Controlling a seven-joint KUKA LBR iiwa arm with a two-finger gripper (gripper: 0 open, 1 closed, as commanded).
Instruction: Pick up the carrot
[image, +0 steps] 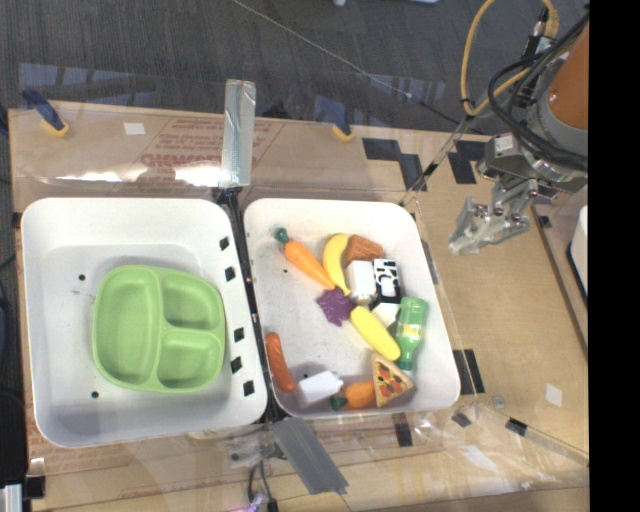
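Note:
A long orange carrot (305, 263) with a green top lies tilted in the upper left part of the right bin (432, 300), just left of a yellow banana (336, 259). A second, shorter carrot (357, 395) lies at the bin's front edge beside a pizza slice (392, 381). My gripper (480, 232) hangs over the bare bench to the right of the right bin, well away from both carrots. Its fingers stand apart with nothing between them.
The right bin also holds a brown bread piece (366, 246), a black-and-white box (384, 278), a purple piece (335, 307), a yellow corn cob (375, 332), a green bottle (410, 330), a red sausage (278, 362) and a white block (320, 385). A green divided plate (158, 328) lies in the left bin (45, 240).

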